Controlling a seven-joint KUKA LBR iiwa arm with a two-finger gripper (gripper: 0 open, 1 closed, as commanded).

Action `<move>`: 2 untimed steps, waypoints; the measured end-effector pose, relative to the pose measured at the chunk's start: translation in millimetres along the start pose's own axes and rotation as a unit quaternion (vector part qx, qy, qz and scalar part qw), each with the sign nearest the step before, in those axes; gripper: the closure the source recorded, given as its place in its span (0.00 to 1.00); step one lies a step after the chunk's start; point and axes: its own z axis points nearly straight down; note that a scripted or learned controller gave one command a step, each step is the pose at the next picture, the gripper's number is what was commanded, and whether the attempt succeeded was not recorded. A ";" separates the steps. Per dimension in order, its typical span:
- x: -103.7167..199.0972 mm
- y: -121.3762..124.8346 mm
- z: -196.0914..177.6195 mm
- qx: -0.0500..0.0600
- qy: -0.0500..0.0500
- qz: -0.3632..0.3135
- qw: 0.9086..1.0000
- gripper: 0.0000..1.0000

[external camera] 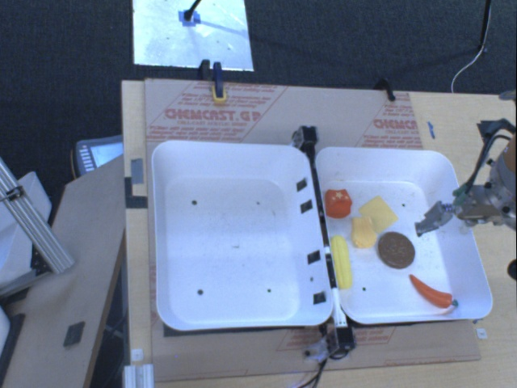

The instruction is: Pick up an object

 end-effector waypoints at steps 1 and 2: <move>14.7 -0.5 -117.0 -0.007 -0.001 -0.002 1.000 0.00; 50.8 -5.5 -196.9 -0.005 0.000 -0.003 1.000 0.00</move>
